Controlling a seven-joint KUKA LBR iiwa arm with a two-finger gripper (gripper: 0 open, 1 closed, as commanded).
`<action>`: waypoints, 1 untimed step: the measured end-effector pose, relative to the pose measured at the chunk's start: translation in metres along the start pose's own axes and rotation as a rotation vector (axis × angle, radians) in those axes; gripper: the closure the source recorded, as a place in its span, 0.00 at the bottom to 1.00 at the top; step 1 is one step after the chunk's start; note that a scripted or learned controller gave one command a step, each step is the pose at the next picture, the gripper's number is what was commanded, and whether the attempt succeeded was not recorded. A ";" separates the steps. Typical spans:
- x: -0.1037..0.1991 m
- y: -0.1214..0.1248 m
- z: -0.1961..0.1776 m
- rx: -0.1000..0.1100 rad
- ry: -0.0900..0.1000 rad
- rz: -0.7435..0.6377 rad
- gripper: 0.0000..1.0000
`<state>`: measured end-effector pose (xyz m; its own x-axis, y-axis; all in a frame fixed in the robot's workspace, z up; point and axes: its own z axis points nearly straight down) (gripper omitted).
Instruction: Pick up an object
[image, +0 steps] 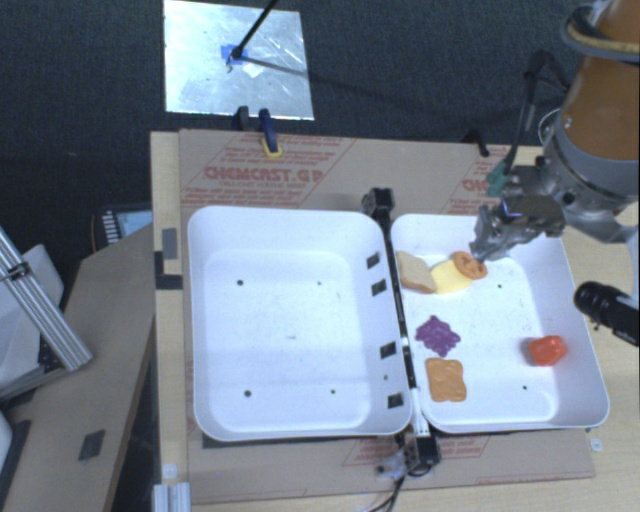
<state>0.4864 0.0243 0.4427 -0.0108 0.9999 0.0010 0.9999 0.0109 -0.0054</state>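
Note:
The right bin holds several small toy foods. A tan bread slice, a yellow piece and a small orange round piece lie together near its far left corner. A purple cluster and an orange square piece lie nearer the front, and a red-orange piece sits at the right. My gripper hangs low over the bin, its tip right beside the orange round piece, on that piece's upper right side. Whether it touches the piece is unclear.
The left bin sits beside the right one, with a black-clipped divider between them. A black cylinder juts in at the right edge. A shiny metal sheet lies beyond the bench.

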 end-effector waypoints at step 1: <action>0.055 0.000 -0.086 -0.016 0.002 0.001 1.00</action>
<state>0.4867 0.0794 0.5292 -0.0096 0.9999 0.0029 0.9999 0.0096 0.0108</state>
